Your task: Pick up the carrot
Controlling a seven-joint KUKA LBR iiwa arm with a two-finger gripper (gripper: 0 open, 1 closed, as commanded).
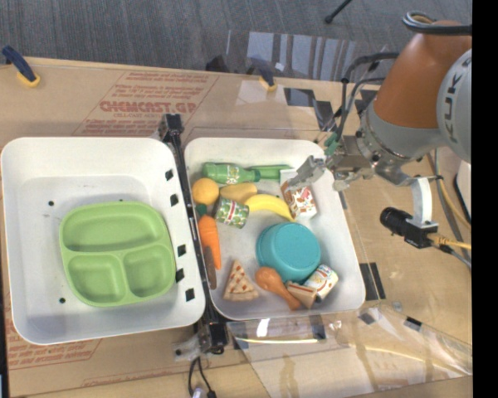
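**Carrot not yet picked – arm at far rim of bin**

Status: carrot (209, 240) lies in right bin (349, 247), hard against its left wall, next to the divider between the 2 bins. Long axis runs roughly top-to-bottom of view, thick end up. Nothing is gripping it, so the pick isn't done.

Neighbours: can (231, 212) just above-right of the carrot's top, lemon (204, 191) above that, pizza slice (241, 283) just beside its lower end. Teal bowl (289, 249) sits mid-bin; banana (266, 202) and green bottle (231, 173) further up. Left bin (17, 247) holds a green tray (116, 251).

Gripper (309, 172) is at the upper right corner of the right bin, above a small carton (300, 201), w/ the whole bin width between it and the carrot. Can't tell whether the claw is spread or closed; the view is too small and cluttered at that spot. Nothing visibly held.

Left to do, by my read: everything. Cross to the left wall, line up w/ the carrot, descend, close, lift. Tight spot: wall on one side, can and pizza close on the other, so there's little room to straddle it.
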